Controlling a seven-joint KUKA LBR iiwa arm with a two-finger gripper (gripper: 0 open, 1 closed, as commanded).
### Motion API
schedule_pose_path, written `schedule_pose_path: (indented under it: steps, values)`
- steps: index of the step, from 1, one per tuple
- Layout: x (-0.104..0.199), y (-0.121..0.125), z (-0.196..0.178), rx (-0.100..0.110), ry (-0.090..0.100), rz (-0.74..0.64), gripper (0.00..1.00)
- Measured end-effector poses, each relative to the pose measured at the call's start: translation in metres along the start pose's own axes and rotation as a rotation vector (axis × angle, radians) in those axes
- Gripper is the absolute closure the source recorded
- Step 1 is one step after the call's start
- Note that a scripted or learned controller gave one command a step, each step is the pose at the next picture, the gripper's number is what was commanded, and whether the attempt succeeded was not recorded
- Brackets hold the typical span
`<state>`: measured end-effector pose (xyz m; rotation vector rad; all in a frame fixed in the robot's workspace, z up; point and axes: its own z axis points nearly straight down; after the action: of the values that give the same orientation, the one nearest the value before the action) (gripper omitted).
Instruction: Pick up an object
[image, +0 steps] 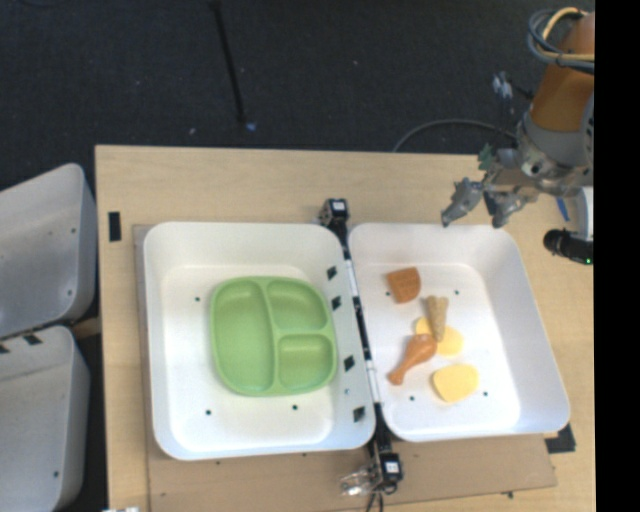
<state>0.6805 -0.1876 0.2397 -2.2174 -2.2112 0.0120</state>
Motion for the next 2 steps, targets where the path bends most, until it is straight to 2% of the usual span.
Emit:
schedule_pose_path:
  steps: [1,2]
  values:
    - [0.001,0.002,-0.009,-0.014,-0.003,-0.004,0.0]
    - [0.008,0.005,0.048,-0.01,-0.003,-0.006,0.0]
